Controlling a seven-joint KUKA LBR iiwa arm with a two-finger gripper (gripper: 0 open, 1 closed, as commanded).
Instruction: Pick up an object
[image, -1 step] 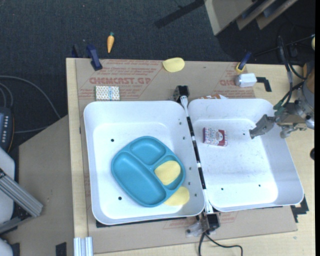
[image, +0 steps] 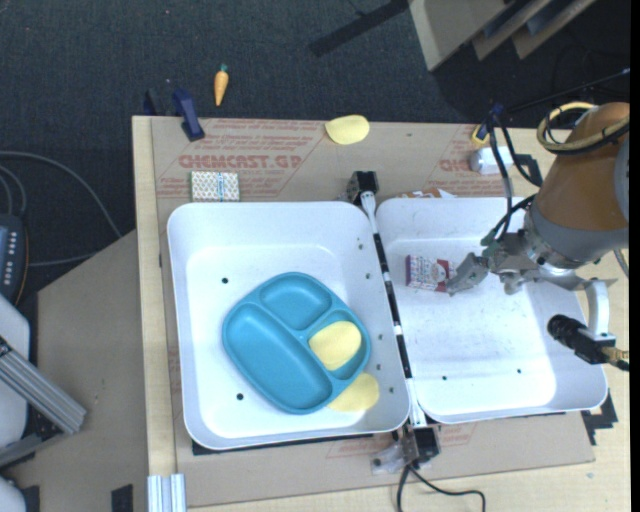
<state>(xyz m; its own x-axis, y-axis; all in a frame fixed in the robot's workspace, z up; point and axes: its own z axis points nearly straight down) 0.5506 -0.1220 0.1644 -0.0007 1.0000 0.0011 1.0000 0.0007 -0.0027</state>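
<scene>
A small red and white packet (image: 427, 272) lies flat in the upper left part of the right bin (image: 500, 390). My gripper (image: 488, 279) hangs low over that bin just right of the packet, open, with its left finger (image: 465, 275) at the packet's right edge. Nothing sits between the fingers. In the left bin (image: 200, 250) rests a blue divided plate (image: 275, 345) with a yellow piece (image: 337, 342) in one compartment. A second yellow piece (image: 356, 394) lies against the plate's lower right rim.
The grey arm with its orange band (image: 585, 170) comes in over the right bin's upper right corner. On the bench behind the bins lie a yellow disc (image: 347, 129), a patterned packet (image: 215, 185) and a blue clip (image: 186, 115). A small carrot (image: 221, 85) lies on the floor.
</scene>
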